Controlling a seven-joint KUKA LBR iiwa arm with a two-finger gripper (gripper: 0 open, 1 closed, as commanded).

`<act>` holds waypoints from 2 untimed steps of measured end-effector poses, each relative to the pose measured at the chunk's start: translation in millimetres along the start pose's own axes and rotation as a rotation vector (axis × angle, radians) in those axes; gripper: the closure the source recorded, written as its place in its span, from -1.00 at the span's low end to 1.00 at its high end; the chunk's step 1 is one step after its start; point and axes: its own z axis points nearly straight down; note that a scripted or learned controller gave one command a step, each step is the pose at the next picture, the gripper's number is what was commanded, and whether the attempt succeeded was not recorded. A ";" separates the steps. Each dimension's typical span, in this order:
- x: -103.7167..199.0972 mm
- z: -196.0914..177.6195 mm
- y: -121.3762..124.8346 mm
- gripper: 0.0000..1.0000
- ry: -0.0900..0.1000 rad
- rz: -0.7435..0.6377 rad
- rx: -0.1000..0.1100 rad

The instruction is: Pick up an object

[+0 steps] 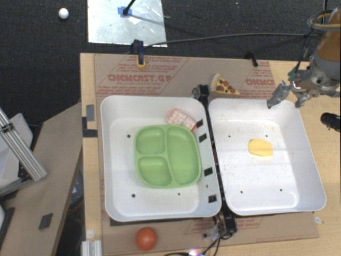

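So the counter is a tan surface with a sheet of brown cardboard printed in red lettering laid over it, and the two white bins sit on that side by side. The left bin has a green divided tray lying flat in the middle, three compartments, and a small pink-and-white patterned packet tucked just beyond the tray's far edge, touching or nearly touching it. The right bin has just a yellow lump, kind of a soft rounded blob, sitting right of center on the bin floor, well apart from the walls. The arm comes in at the upper right, and the gripper hangs over the far right corner of the right bin with its two fingers spread apart and nothing between them; it's well away from the yellow lump. Up top there's a shiny grey sheet on the dark floor with a blue clip thing on it. Smaller stuff: a toy pizza slice lying on the cardboard just beyond where the two bins meet, an orange-red ball on the counter in front of the left bin, and a little white ball off on the dark floor at upper left.
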 end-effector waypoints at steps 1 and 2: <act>0.7 -8.9 2.5 -1.00 -0.003 -0.003 -0.013; 9.1 36.5 1.4 -1.00 -0.003 -0.005 -0.011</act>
